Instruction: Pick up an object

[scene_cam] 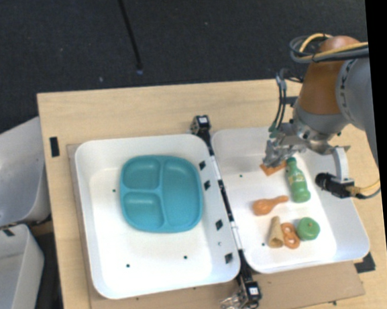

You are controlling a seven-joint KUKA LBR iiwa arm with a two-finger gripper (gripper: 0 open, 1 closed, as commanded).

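Two shallow white bins sit side by side on the pale wooden bench, and you will find every loose object in the right bin [349, 238], at the right of the frame. Nearest the gripper [276, 158] is a small orange block [271, 169], flat and wedge-like, lying in the upper middle of that bin with the gripper directly over its upper edge; you cannot tell from this angle whether the claw is open, closed, or gripping the block. Just right of the block stands out a green bottle [297, 182] with a pale label band, lying lengthwise down the bin. Below it rests an orange pear-shaped piece [269, 206], and lower still you see a tan cone [274, 232], an orange ring [289, 236] touching the cone, and a round green piece [309, 228] just beside the ring. The left bin [108, 259], centre-left of the frame, holds a teal divided plate [162, 192] with three compartments. The grey arm [326, 92], with its orange band, enters from the upper right.
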